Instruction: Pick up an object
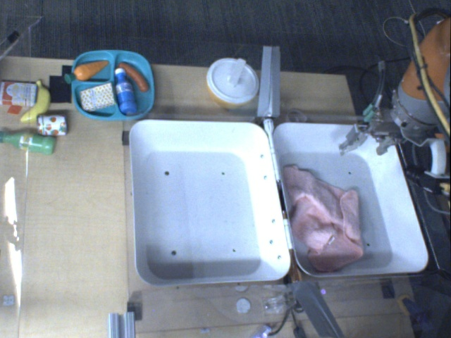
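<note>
A crumpled pink cloth (pixel 325 218) lies in the right bin (pixel 394 189), against its left wall and reaching toward the near edge. My gripper (pixel 366 143) hangs over the bin's far right corner, above and to the right of the cloth and apart from it. Its two fingers are spread and nothing sits between them. The grey arm with its orange band (pixel 430 55) comes in from the right edge.
The left bin (pixel 201 203) sits beside the right one, a metal divider (pixel 268 83) rising behind their shared wall. On the bench behind stand a white lidded cup (pixel 232 82), a blue tray of toy food (pixel 113 84), a banana (pixel 36 103), a can (pixel 52 124) and a green bottle (pixel 28 142).
</note>
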Motion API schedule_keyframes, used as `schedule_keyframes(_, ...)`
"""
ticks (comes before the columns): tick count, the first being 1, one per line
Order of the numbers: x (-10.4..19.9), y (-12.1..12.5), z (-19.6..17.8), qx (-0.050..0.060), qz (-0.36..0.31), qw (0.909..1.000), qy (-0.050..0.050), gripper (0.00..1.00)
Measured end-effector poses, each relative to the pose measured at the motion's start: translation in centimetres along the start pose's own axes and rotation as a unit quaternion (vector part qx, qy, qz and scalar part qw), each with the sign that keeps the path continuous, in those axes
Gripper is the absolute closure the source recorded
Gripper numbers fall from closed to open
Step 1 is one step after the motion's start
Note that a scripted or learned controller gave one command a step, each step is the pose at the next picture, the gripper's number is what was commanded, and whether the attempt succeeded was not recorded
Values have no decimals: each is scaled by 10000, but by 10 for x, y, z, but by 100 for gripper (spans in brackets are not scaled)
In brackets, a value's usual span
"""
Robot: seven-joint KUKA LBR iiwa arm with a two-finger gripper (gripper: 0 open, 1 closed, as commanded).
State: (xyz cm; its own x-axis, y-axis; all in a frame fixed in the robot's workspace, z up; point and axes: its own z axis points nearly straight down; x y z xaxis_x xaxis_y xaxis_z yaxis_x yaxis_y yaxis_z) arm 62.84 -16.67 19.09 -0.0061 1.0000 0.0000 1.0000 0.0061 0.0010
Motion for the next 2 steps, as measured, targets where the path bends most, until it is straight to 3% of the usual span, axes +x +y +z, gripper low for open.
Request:
schedule_keyframes(1, -5, -69, 97, -26, -436, 9990, -4, 0)
schedule_keyframes(2, -4, -67, 86, -47, -440, 9990, -8, 100)
